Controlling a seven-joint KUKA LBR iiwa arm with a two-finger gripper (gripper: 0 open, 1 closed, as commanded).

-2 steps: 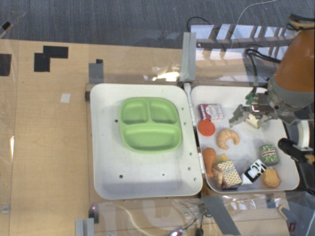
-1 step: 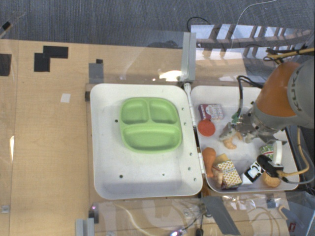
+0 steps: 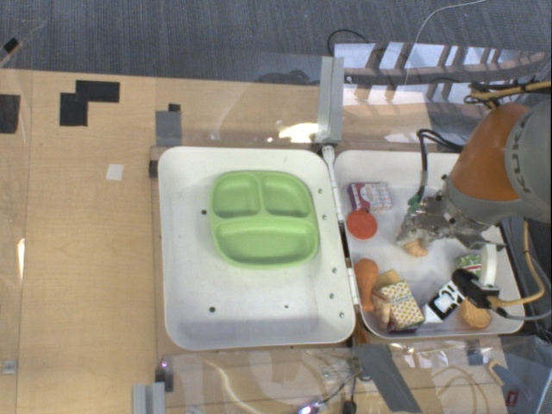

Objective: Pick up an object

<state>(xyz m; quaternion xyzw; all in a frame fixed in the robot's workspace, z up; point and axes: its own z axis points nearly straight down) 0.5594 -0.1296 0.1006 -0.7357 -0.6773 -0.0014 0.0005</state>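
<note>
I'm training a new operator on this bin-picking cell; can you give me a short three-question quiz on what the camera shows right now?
1. True or false: the green divided plate lies in the left bin.
2. Which bin is the end effector over?
3. The red round lid lies: A) on the plate, B) in the right bin, C) on the bench.

Key: 1 true; 2 the right bin; 3 B.
</note>
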